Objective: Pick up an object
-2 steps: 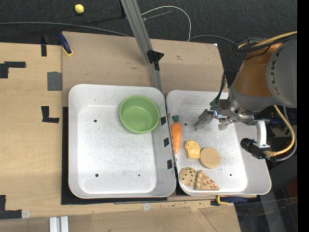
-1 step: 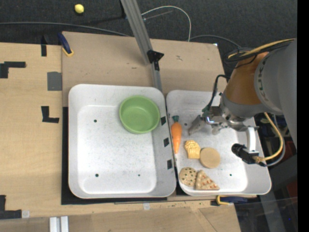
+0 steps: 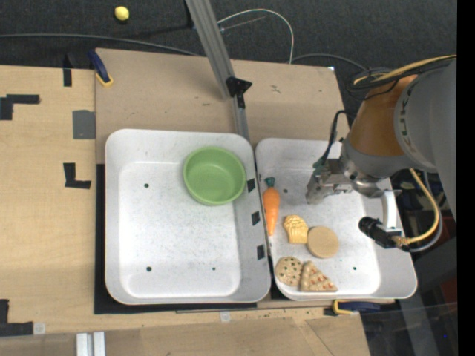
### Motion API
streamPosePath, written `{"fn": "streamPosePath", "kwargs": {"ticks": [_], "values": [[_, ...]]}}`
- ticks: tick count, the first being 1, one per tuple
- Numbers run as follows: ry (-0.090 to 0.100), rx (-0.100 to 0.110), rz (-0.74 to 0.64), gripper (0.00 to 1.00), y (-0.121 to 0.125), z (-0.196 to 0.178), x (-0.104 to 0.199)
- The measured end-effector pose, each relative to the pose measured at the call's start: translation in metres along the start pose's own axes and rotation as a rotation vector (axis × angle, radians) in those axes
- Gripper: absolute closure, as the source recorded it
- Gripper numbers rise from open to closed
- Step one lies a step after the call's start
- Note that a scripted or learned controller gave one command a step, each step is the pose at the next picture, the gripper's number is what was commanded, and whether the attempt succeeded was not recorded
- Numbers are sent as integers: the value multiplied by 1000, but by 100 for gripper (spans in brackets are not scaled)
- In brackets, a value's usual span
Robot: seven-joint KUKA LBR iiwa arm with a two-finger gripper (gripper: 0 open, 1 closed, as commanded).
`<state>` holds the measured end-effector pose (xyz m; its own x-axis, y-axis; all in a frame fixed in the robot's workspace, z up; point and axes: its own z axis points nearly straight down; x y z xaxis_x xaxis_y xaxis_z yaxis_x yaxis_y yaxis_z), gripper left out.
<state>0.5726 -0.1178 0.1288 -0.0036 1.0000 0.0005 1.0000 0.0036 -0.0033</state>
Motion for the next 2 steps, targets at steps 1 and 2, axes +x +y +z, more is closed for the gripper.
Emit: {"fn": "streamPosePath", "kwargs": {"ticks": [1, 2], "values": [[-1, -6, 1, 100, -2, -55, 10], [-1, -8, 1, 100, -1, -108, 11]]}}
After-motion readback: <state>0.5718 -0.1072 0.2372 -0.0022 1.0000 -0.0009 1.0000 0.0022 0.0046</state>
